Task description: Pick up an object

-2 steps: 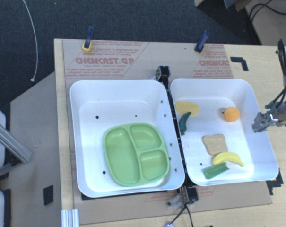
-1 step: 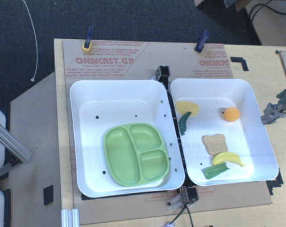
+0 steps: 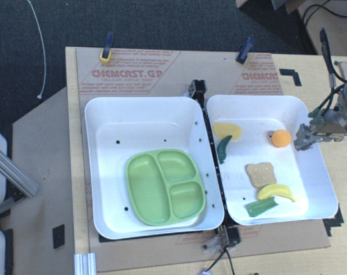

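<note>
The right bin (image 3: 316, 171) holds several small toy foods. An orange ball (image 3: 281, 138) lies near its right wall. A pale yellow piece (image 3: 227, 130) and a dark green piece (image 3: 223, 148) sit by the left wall. A tan slice of bread (image 3: 260, 174) lies in the middle, with a yellow banana (image 3: 276, 192) and a green stick (image 3: 261, 206) in front of it. My gripper (image 3: 307, 136) hangs over the bin's right rim, just right of the orange ball and apart from it. Nothing shows in its grasp.
The left bin (image 3: 104, 125) holds a light green divided plate (image 3: 164, 185). Both bins rest on a cardboard sheet (image 3: 162, 67) held by a yellow clamp (image 3: 106, 49) and a blue clamp (image 3: 245, 50). Cables hang at the right edge.
</note>
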Available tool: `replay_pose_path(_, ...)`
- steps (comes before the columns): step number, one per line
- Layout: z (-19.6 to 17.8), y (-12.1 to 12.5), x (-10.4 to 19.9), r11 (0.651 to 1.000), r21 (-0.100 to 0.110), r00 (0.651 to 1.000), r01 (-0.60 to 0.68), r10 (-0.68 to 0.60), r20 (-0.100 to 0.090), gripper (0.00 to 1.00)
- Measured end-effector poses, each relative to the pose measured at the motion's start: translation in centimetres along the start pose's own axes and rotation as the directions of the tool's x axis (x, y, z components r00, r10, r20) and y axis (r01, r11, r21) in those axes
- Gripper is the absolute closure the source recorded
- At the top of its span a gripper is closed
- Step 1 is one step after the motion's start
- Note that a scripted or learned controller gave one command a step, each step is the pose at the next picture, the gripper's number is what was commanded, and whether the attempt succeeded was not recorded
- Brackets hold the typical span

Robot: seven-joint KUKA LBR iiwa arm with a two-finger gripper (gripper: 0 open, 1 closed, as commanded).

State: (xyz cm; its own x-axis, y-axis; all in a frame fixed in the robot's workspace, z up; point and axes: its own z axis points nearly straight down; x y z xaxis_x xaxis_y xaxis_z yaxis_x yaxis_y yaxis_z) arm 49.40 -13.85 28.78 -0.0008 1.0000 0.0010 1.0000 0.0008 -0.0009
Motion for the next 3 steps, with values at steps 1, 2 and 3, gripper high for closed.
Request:
replay_pose_path(1,0.4,1.8,4.0,1.000,-0.002,1.000,0.004,-0.004,0.001,1.00)
replay_pose_path(2,2.2,3.3,8.5,1.000,0.003,1.000,0.004,-0.004,-0.001,1.00)
replay_pose_path(3,2.4,5.7,14.2,1.000,-0.004,1.000,0.006,-0.006,0.000,1.00)
